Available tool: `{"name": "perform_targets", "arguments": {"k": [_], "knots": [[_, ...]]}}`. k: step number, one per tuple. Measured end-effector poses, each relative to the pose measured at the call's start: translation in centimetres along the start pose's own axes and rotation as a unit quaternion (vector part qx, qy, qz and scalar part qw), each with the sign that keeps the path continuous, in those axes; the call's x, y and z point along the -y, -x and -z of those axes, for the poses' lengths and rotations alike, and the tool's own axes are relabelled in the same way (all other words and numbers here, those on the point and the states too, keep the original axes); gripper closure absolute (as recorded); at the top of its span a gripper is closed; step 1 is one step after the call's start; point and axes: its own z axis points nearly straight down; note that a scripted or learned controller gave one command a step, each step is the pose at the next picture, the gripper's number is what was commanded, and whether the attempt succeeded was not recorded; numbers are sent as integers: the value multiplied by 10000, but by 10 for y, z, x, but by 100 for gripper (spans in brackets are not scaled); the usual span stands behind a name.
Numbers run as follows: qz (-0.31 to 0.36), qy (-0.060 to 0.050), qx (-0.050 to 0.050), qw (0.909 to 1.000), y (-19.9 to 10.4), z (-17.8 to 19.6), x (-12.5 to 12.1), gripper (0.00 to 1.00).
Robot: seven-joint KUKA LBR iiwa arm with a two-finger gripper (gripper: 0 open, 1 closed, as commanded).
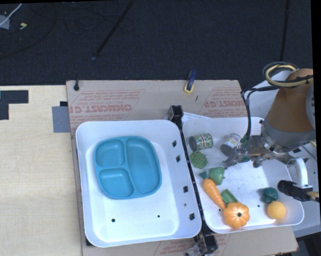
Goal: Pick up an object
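In the right bin [292, 220] lie several small items. Among them are a green-labelled can [201, 142], a broccoli head [198, 160], a green pepper [217, 175], a carrot [211, 192], an orange pumpkin [236, 215], a yellow lemon [276, 210] and a teal piece [269, 194]. My gripper [228, 154] hangs low over the bin's upper middle, right of the broccoli and above the pepper. Its fingers [229, 161] point left and stand open with nothing between them. A silvery round thing [233, 140] sits just behind it.
The left bin [95, 218] holds a blue divided plate [127, 167]. A black clip rail [186, 171] runs between the bins. The arm's orange band [289, 100] and cables [249, 121] hang over the right bin's far right side. Cardboard [127, 102] lies under both bins.
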Motion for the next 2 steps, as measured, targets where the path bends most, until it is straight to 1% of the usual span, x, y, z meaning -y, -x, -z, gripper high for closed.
{"name": "perform_targets", "arguments": {"k": [1, 2], "knots": [[-3, 21, -4, 10000, -1, -41, -2, 0], [-7, 13, 1, 10000, -3, -85, -2, 0]]}}
